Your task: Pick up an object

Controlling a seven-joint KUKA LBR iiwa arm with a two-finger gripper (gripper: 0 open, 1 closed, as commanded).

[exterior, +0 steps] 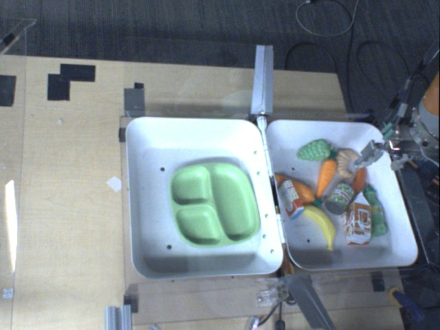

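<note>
The right bin (405,249) holds several toy foods. Among them are a green leafy piece (315,150), an orange carrot (326,175), a yellow banana (322,224), a grey tin (339,199), a red-and-white can (291,198) and an orange-and-white carton (358,224). A beige piece (346,159) lies at the top of the pile. My gripper (383,157) hangs over the bin's upper right part, just right of the beige piece. It is open and nothing sits between its fingers.
The left bin (144,143) carries a green divided plate (213,201). A metal post (263,81) stands behind the seam between the bins. Cables lie on the dark floor at the back right. Bare wooden bench stretches to the left.
</note>
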